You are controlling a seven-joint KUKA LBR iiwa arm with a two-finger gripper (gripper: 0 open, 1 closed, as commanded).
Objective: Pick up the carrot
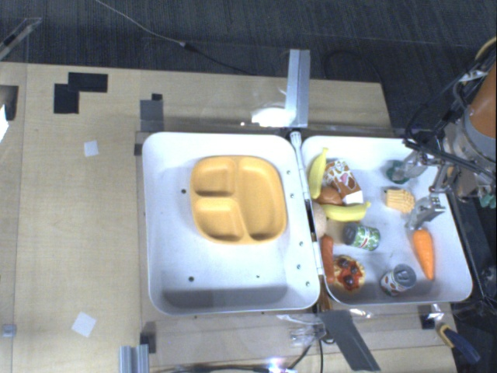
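Carrot [423, 252] lies in right bin [458, 286], near its outer wall, long axis running roughly away from my wrist, tip toward the can [401, 278]. My gripper [425, 210] sits right above the carrot's thick end, almost touching. Can't tell how wide my fingers are; nothing visibly held. Cracker [399, 200] just beside me.

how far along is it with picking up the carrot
Done: the gripper has reached the right bin, just above the carrot's top end. In hand: closing in on it. Left: the grasp and lift, since the carrot lies flat on the bin floor beside the can.
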